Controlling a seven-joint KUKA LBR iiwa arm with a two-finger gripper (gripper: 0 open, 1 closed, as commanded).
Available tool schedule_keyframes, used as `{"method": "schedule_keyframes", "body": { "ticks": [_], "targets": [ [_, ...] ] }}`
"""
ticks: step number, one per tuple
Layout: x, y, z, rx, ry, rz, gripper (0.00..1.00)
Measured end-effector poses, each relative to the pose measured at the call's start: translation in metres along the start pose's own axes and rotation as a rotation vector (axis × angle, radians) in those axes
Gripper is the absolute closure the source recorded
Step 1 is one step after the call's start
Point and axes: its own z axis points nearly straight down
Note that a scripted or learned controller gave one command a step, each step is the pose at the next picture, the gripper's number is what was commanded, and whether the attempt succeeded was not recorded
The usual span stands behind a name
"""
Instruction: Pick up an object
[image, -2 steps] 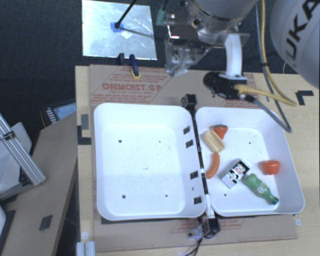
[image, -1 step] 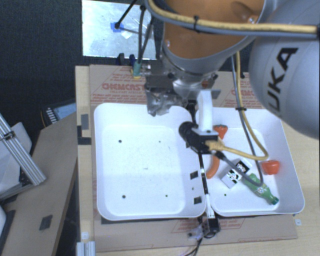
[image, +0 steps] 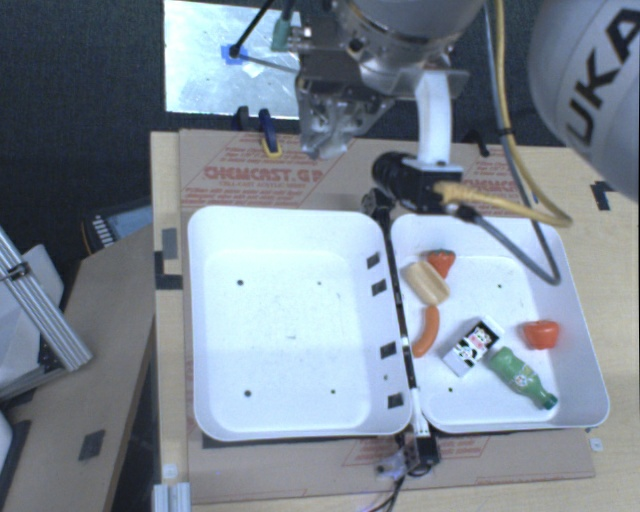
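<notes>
Two shallow white bins sit side by side on a tan bench (image: 120, 300) topped with printed cardboard (image: 260, 175), over dark carpet (image: 70, 80). A shiny metal sheet (image: 215, 60) lies on the floor beyond. The left bin (image: 290, 320) holds nothing. The right bin (image: 575, 345) holds six small toys: a green bottle (image: 520, 376) near the front, a black-and-white carton (image: 471, 347) touching its left end, a tan bread-like piece (image: 425, 283), an orange sausage-like piece (image: 427, 330), a red-orange tomato-like piece (image: 541, 334), and a small orange carrot top (image: 441, 262). The gripper (image: 325, 135) hangs above the cardboard behind the left bin, away from every toy; how its jaws stand cannot be told.
</notes>
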Motion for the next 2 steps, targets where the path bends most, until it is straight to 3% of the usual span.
{"method": "schedule_keyframes", "body": {
  "ticks": [2],
  "targets": [
    [0.000, -0.001, -0.018, 0.005, -0.001, -0.006, 1.00]
  ]
}}
